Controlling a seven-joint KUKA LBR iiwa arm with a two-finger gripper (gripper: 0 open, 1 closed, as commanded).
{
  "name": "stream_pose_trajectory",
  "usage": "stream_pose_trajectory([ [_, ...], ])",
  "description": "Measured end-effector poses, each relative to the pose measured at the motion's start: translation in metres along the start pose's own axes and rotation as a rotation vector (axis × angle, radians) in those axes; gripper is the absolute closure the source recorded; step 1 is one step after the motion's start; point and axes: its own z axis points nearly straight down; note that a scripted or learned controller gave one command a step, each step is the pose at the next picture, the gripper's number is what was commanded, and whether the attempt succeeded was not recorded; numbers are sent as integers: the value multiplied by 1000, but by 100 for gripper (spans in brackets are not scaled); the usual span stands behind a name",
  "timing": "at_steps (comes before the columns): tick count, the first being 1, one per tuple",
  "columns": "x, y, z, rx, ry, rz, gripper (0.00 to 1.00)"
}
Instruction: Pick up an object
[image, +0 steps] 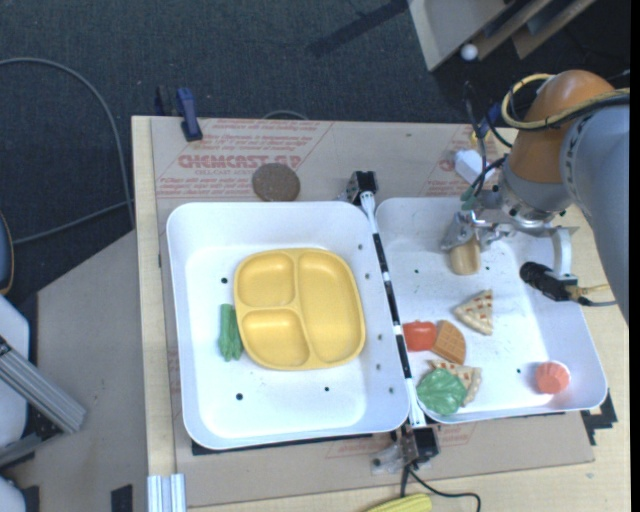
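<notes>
I've got the gripper over the far part of the right bin, a tan cylindrical piece right at its fingertips. Can't tell if it's clenched on it or just touching. Risk as I see it: the piece is round and sits at the tips, so a shallow pinch could let it roll out on lift. Pizza slice lies nearer, well apart.

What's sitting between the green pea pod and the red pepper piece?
In the camera view, the yellow divided plate lies between the pea pod and the red pepper piece, along with the bins' adjoining rims.
</notes>
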Motion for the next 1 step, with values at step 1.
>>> stream_pose_trajectory([
  [1, 90, 5, -101, -7, 0, -1, 100],
])
